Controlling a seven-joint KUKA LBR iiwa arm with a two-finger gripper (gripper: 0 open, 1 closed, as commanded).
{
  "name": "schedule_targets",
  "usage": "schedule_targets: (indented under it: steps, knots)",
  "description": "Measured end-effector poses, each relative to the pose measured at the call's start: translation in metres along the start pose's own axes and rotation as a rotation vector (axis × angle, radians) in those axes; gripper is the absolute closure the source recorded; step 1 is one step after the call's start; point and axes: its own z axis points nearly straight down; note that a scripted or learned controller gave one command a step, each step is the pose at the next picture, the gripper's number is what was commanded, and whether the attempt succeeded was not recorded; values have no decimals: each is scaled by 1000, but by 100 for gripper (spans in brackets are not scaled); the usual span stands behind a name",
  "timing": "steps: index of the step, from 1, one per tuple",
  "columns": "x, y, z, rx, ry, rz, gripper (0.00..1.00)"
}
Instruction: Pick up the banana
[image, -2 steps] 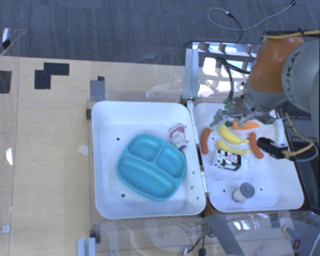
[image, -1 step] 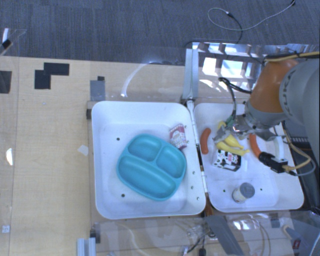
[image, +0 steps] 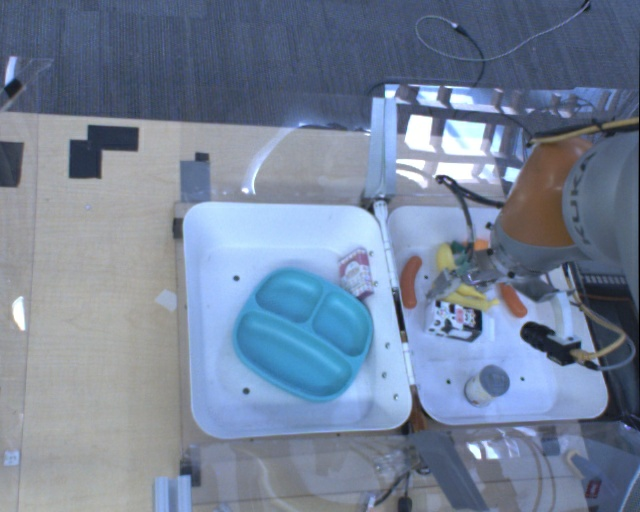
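The banana (image: 476, 296) is a small yellow piece lying in the right bin (image: 540, 400), just above a black-and-white box (image: 457, 321). My gripper (image: 458, 278) reaches in from the right and hangs low over the bin's middle, its tip right at the banana's upper left side. I cannot make out anything held in it. A second yellow item (image: 445, 259) lies just above the gripper tip, next to a small green piece (image: 460, 247).
The right bin also holds a red sausage (image: 410, 282) by its left wall, an orange-red piece (image: 514, 301) right of the banana, and a grey can (image: 489, 383) near the front. In the left bin (image: 215, 300) lie a blue divided plate (image: 304, 332) and a small red packet (image: 356, 273).
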Motion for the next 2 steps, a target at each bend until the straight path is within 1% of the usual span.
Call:
schedule_targets:
  steps: [1,2]
  knots:
    - [2,2,-11,-1,2,-2,100]
    - [22,52,-97,6,1,40,100]
